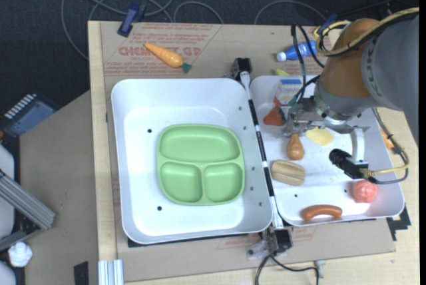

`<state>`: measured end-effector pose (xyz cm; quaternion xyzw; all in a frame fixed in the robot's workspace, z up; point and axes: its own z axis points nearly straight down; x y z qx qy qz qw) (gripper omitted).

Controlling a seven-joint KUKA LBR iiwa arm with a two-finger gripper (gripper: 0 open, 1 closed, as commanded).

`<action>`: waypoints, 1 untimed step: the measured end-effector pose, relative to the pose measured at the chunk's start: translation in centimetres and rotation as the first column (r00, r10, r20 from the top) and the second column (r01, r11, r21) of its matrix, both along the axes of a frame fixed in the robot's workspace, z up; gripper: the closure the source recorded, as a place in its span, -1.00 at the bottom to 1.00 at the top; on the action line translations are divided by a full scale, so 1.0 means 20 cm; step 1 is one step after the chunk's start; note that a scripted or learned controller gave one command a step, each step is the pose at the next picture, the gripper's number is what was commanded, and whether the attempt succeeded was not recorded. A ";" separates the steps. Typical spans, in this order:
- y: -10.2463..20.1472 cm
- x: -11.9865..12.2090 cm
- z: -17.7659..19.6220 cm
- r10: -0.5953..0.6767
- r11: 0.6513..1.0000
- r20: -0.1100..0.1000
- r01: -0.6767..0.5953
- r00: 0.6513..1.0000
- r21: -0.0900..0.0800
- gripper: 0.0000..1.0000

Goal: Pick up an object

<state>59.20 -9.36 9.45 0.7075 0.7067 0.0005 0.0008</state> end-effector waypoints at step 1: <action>0.27 -0.07 0.46 0.003 1.000 0.002 -0.003 1.000 0.001 1.00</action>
